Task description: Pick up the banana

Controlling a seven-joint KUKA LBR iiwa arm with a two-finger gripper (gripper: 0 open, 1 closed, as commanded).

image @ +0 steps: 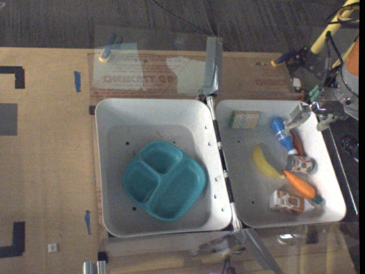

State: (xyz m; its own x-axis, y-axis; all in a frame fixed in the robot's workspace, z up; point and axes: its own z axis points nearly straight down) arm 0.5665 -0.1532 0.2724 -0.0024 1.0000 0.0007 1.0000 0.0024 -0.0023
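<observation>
The approach is in hand: the gripper (300, 114) hovers at the frame's right, fingers spread and empty. The banana (266, 163) lies mid right bin (336, 210), lower left of it; next, descend there.

The robot's arm (349, 76) is grey metal with a patch of orange at the upper right — the band above the wrist. Black cables loop around it, and a yellow tube runs up beside them. The hand (299, 116) is pale grey and silvery, small and blocky — with dark fittings behind it at the wrist
</observation>
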